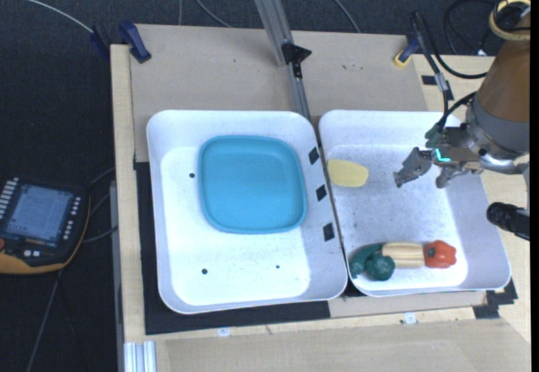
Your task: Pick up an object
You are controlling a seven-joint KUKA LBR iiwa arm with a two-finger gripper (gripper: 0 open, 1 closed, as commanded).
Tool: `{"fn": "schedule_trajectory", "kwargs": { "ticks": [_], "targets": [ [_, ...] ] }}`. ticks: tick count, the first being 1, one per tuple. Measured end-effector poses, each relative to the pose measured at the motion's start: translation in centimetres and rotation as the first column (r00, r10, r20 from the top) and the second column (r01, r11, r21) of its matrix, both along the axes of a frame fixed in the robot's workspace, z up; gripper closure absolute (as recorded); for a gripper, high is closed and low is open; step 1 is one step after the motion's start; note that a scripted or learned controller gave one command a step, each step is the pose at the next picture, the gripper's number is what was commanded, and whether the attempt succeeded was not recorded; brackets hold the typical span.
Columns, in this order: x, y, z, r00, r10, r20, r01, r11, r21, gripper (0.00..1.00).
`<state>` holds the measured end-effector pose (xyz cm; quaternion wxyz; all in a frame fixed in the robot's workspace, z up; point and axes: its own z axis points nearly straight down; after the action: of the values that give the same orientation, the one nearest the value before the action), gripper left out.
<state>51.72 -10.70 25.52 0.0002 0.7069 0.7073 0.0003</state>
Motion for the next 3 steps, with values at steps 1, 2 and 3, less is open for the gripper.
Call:
{"fn": "schedule_trajectory", "kwargs": {
  "ticks": [1,2,3],
  "targets": [
    [0.0,0.0,0.0,1.0,0.0,0.0,0.0,1.0,0.0,0.0],
    [0.4,-0.7,-4.6,1.0,-0.001,-0.005,0.001,1.0,0.0,0.0],
    [0.5,-0.1,-10.7,1.0,0.0,-0.006,0.0,1.0,0.001,0.0]
  ]
}}
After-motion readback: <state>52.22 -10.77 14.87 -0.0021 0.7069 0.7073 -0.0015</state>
